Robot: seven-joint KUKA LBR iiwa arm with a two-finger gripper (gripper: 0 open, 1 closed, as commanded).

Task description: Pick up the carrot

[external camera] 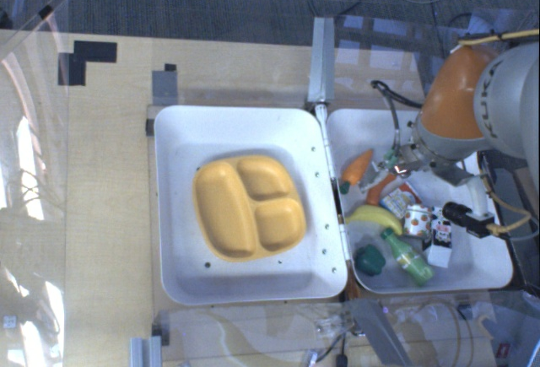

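Carrot [358, 167] in right bin [498, 268], pincer [396, 164] seemingly just beside it

Carrot [358, 166]: orange, short, tapered, lying flat in the right bin [498, 272] near its left wall, upper-left part of the bin floor. Long axis runs diagonally, one end toward upper right, other toward lower left. Just above the banana [375, 217]; a second orange piece [381, 186] lies just beside it, to the right.
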